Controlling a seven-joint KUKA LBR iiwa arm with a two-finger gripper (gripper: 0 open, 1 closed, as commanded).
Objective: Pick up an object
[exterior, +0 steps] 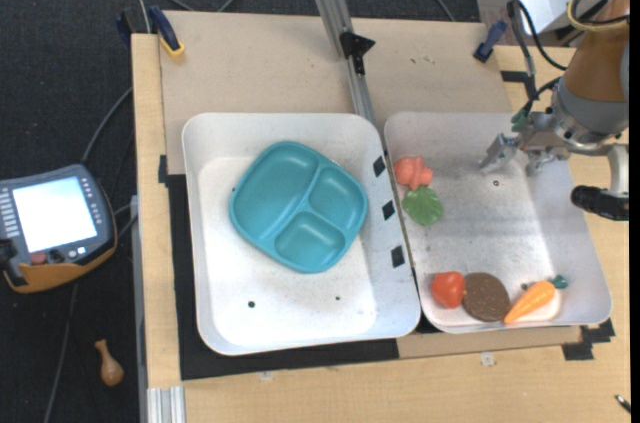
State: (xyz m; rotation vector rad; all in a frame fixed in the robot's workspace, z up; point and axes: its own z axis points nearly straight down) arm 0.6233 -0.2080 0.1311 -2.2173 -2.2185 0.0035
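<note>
The right bin's (560,241) middle floor lies bare, an open way down; toys crowd its edges: a pink piece (412,173) and green piece (423,206) by the left wall, a tomato (449,288), brown disc (486,296) and carrot (531,300) along the near rim; a teal divided plate (298,206) fills the left bin's (300,321) centre.

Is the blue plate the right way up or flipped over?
Right way up. The blue plate lies in the left bin with its three hollows facing up, and nothing sits in them.
</note>
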